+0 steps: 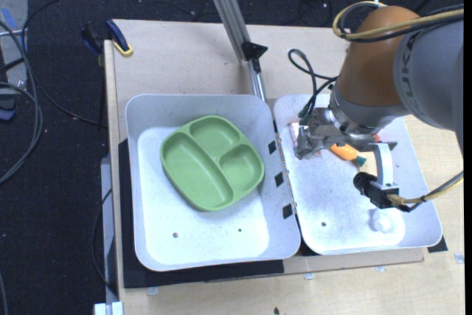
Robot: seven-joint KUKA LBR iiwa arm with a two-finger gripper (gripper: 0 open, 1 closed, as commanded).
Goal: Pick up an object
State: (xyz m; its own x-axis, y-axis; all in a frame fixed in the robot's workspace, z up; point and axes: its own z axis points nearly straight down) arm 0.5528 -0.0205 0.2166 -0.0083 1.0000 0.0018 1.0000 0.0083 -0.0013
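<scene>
My gripper (308, 145) hangs low over the upper left part of the right bin (332, 232), under the grey arm with its orange band. Just right of it an orange carrot-shaped toy (341, 152) with a green tip lies on the bin floor, partly hidden by the wrist. A small pink-and-white thing (295, 130) peeks out at the gripper's left side, by the bin wall. A small white lump (382, 221) rests near the right bin's front right corner. I see nothing held in the gripper.
The left bin (206, 232) holds a green divided plate (212, 161) in its upper middle. A slanted metal pole (228, 4) runs down to the gap between the bins. Black clips (280, 177) sit along the shared wall.
</scene>
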